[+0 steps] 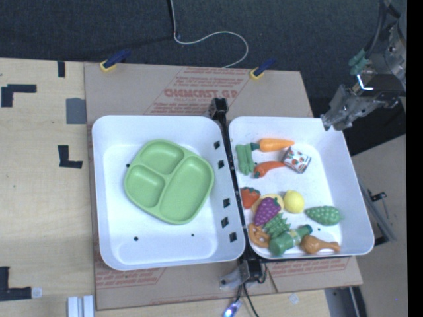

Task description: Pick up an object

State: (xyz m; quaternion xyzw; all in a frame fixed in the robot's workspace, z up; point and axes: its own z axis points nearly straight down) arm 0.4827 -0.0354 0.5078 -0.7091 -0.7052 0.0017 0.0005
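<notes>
While the arm reaches in from the right, its gripper (336, 119) hangs outside the right bin (350, 170), just past that bin's upper right corner and above the bench, touching none of the objects. Whether it is spread or pressed together cannot be told from this angle; nothing is seen between its tips.

Right bin contents, all lying loose:
- a carrot (275, 144) near the top, with a green bean pod (244, 158) beside it at the divider;
- a second orange piece (269, 168) just below the carrot;
- a small red-and-white can (297, 159), tipped on its side, right of the carrots;
- a yellow lemon (293, 201) at mid-bin, with a purple grape bunch (266, 211) touching its left side;
- a red item (249, 196) against the divider;
- a bumpy green piece (323, 214) near the right wall;
- a cluster of green and orange toys (285, 238) along the lower edge.

Left bin (109, 177): one green divided plate (169, 181), lying flat, three compartments, nothing in them.

Both bins sit on a cardboard sheet (198, 88) held by clamps at its top edge.
</notes>
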